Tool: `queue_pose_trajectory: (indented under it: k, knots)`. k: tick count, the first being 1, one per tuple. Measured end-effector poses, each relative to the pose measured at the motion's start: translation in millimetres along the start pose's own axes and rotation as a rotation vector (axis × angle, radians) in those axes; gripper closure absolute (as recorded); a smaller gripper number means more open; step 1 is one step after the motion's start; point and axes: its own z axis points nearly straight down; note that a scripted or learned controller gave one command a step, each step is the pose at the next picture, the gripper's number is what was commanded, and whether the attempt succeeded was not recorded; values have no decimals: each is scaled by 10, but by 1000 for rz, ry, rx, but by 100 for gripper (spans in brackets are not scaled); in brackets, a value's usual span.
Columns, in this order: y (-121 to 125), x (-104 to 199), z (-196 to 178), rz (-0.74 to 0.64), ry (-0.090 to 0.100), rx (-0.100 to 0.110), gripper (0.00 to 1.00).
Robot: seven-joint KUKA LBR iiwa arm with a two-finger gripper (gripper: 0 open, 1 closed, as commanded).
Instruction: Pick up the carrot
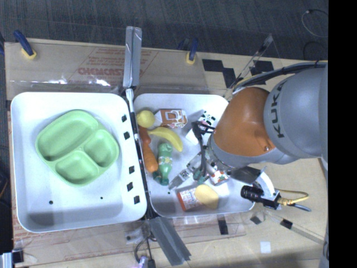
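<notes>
In right bin [167,208]: carrot [148,153] against left wall; pincer [196,169] state unclear.

One fixed camera looks down at a slant on my bench [67,54], taking in both white bins, the left bin [22,166] and the right bin [167,208], at middling range (my arm [279,121] enters from its right).
</notes>
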Motion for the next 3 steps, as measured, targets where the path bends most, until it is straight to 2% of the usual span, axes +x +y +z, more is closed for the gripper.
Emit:
queue_pose_trajectory:
  k: [1, 2, 3]
  knots:
    - [380, -482, 481, -44, -4, -9, 0]
    - [412, -268, 475, 144, -14, -14, 0]
    - [406, -255, 413, 140, -4, -7, 100]
